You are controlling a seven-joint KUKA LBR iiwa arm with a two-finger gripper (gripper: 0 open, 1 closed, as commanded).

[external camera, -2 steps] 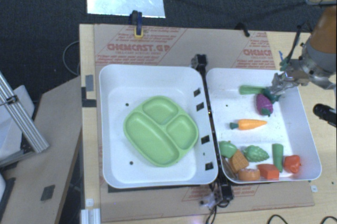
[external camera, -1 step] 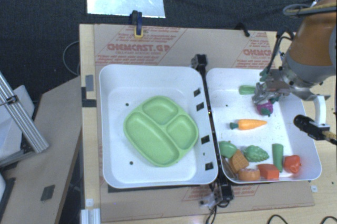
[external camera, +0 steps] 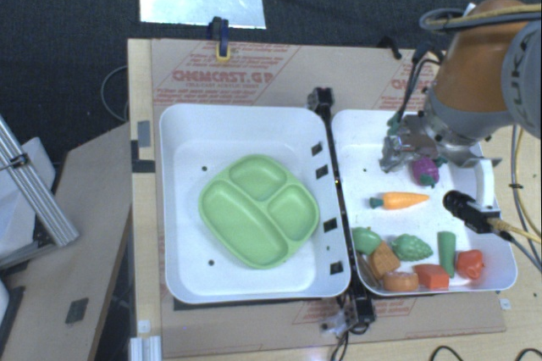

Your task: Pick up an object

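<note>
Purple toy [external camera: 426,171] lies at the right bin's [external camera: 360,130] twelve o'clock, where we judge the hand [external camera: 398,154] hovers alongside to grasp; its state we cannot tell.

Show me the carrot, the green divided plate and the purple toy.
carrot [external camera: 405,200], camera view, middle of its orange body.
green divided plate [external camera: 246,225], camera view, its long compartment.
purple toy [external camera: 426,172], camera view, its purple body.
</note>
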